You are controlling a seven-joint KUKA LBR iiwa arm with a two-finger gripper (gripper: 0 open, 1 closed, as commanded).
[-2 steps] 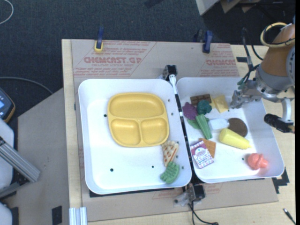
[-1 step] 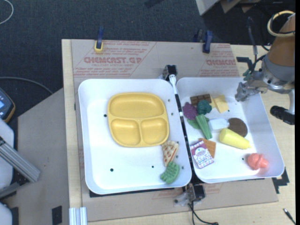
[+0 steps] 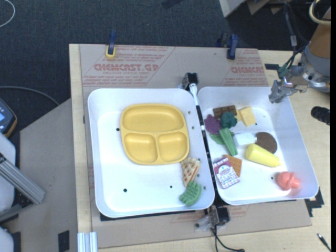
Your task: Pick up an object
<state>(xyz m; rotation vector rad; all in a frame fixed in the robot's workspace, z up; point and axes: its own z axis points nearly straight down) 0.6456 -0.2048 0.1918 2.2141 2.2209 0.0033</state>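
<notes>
My gripper (image 3: 279,92) hangs over the far right rim of the right bin (image 3: 299,135), with nothing visible in it. Below it the right bin holds a yellow cheese wedge (image 3: 247,116), a brown chocolate bar (image 3: 224,111), a purple grape bunch (image 3: 212,124), green broccoli (image 3: 228,121) and a green stalk (image 3: 227,140). Nearer the front lie a brown cookie (image 3: 266,140), a yellow lemon-like piece (image 3: 261,155), a pink shrimp-like toy (image 3: 287,180) and a pink snack packet (image 3: 226,172).
The left bin (image 3: 105,156) carries a yellow divided plate (image 3: 154,133), with a waffle piece (image 3: 190,169) and a green leafy toy (image 3: 191,193) at its front right. Clamps (image 3: 111,48) hold the cardboard base at the back.
</notes>
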